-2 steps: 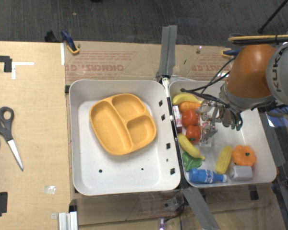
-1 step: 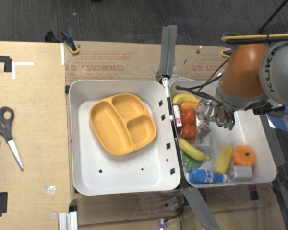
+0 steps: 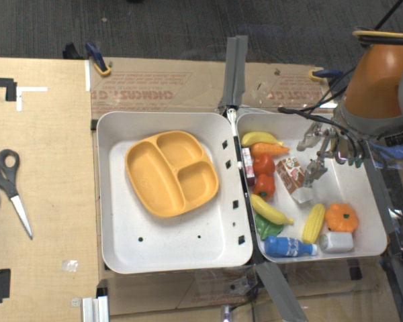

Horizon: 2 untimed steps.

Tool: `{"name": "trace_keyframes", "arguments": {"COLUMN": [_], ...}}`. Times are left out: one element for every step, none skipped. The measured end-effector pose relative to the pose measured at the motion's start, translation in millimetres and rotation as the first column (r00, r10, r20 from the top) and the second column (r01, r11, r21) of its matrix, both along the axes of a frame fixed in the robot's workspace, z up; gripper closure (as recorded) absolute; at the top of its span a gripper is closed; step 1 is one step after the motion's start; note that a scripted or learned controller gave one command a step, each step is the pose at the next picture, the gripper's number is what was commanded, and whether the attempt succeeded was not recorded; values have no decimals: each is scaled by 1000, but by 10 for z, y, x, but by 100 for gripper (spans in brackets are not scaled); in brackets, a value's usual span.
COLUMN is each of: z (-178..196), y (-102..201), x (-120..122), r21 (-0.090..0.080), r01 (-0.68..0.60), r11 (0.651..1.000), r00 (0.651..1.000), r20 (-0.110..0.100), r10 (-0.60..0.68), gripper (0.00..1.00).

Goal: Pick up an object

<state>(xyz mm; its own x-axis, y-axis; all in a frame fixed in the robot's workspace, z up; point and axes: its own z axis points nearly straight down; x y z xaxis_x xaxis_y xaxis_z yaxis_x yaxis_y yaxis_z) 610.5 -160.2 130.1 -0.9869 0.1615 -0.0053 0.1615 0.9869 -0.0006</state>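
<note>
The right bin (image 3: 373, 200) holds several toy foods. Along its left side lie a yellow banana (image 3: 260, 138), an orange carrot (image 3: 270, 149), a red tomato (image 3: 263, 166) and a second banana (image 3: 271, 210). A corn cob (image 3: 314, 222), a small orange pumpkin (image 3: 341, 217), a blue bottle (image 3: 289, 247) and a white box (image 3: 336, 241) sit near the front. My gripper (image 3: 317, 161) hangs over the bin's middle, just right of a red-and-white snack packet (image 3: 290, 174). Nothing is visibly held in it.
The left bin (image 3: 121, 247) carries a yellow divided plate (image 3: 171, 173). A grey bar (image 3: 234, 72) runs back from between the bins. Scissors (image 3: 10, 190) lie on the wooden bench at far left. A blue clamp (image 3: 97, 58) sits behind the left bin.
</note>
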Motion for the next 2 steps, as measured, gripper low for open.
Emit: {"name": "trace_keyframes", "arguments": {"z": [-372,-269], "y": [422,424], "x": [-381,-362], "r21": [1,0], "r01": [134,132], "r11": [991,991], "r00": [991,991], "r20": [0,5], "r10": [-134,-132], "gripper": [0,100]}}
